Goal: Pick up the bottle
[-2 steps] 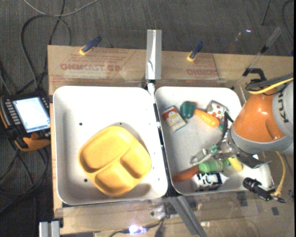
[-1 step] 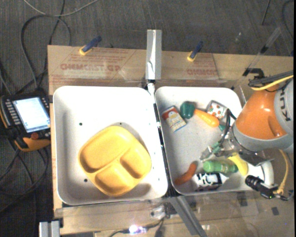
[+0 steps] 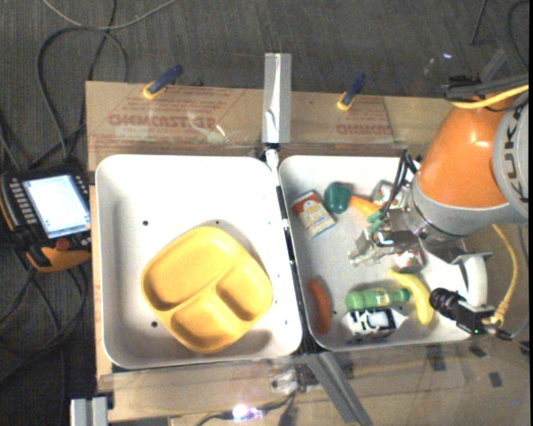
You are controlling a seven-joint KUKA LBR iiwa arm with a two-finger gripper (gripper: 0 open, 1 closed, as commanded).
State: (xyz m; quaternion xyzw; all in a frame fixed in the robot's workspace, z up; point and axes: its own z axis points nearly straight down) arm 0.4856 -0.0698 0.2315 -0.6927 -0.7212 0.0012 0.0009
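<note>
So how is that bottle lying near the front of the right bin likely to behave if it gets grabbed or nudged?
The bottle lies on its side, so a nudge would probably roll it. It looks like rigid plastic, likely light and somewhat slippery. The banana touching it on one side may block rolling that way and crowd a grasp.

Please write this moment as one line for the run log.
hand: over right bin, holds nothing seen | bottle: lying near front wall, beside banana | yellow tray: left bin

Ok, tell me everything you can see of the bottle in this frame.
The bottle lies on its side near the front of the right bin, long axis running left to right. It looks like plastic: a green upper part and a black and white label below. A yellow banana touches its right end; a sausage lies just left, apart.
</note>
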